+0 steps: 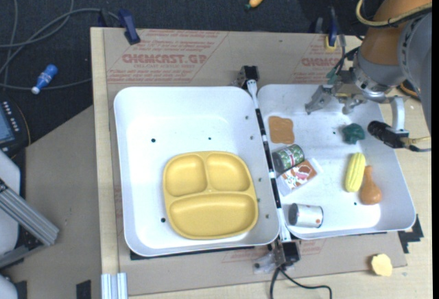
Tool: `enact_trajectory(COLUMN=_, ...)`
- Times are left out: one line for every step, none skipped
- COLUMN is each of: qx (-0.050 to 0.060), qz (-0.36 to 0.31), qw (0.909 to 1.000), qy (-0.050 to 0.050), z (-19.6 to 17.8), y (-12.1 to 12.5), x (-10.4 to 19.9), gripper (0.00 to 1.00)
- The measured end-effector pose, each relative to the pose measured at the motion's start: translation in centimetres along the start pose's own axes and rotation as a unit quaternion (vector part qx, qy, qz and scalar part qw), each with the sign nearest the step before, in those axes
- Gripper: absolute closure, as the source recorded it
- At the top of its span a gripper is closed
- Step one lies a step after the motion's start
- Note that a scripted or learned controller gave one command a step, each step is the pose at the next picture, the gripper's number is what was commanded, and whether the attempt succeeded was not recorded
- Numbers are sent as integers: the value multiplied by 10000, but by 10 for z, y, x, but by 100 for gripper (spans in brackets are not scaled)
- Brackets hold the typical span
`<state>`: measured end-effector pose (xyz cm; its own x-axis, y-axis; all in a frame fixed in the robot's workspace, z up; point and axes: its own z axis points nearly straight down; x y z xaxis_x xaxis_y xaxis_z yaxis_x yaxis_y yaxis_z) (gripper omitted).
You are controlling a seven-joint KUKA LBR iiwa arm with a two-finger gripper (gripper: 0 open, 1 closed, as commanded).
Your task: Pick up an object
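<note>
Well to the left of the pincer [331, 103], the left bin [130, 153] holds one item: a yellow divided plate [209, 195]. It lies flat in the bin's near half, with two small compartments on its far side and one large compartment on its near side.

The right bin [391, 215] stands directly against the left one. The pincer hangs over this bin's far end with its fingers apart and nothing between them.

Contents of the right bin, noted from the dividing wall outward:
- A flat brown piece [280, 129] lies left of the pincer and slightly nearer the camera, close to the dividing wall.
- A green can [289, 156] lies just beyond the brown piece toward the camera and touches a red and white packet [300, 176].
- A silver can [306, 215] lies on its side near the bin's near edge, well apart from the pincer.
- A small dark green item [354, 132] lies just right of the pincer and a little nearer the camera, clear of the fingers.
- A yellow corn cob [354, 171] lies farther toward the camera.
- An orange-brown pear-shaped piece [370, 188] lies against the cob's right side.

Every object available for picking rests on a bin floor; none is gripped.
</note>
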<state>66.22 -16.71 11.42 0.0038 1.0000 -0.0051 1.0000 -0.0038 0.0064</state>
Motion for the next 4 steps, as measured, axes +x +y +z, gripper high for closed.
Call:
enact_trajectory(qx=46, qz=19, qw=10000, qy=30, z=-34, y=-93, x=-50, gripper=0)
enact_trajectory(qx=76, qz=-8, qw=10000, qy=44, z=33, y=-137, x=-43, gripper=0)
enact_trajectory(qx=15, qz=-14, qw=10000, qy=19, z=19, y=-133, x=-44, gripper=100)
enact_trajectory(qx=17, qz=-61, qw=10000, qy=44, z=30, y=-89, x=40, gripper=100)
